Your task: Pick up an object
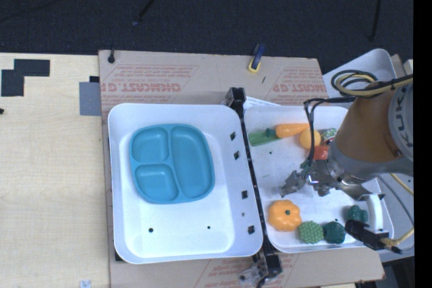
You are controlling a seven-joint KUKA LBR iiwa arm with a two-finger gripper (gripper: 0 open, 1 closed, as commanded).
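Nearest to me, along the front edge of the right bin, I see an orange pumpkin, a green bumpy ball and a darker green piece in a row. Just behind them the gripper sits low over bare bin floor, fingers spread apart and holding nothing. Farther back lie a carrot and a yellow piece; the left bin holds a blue divided tray.
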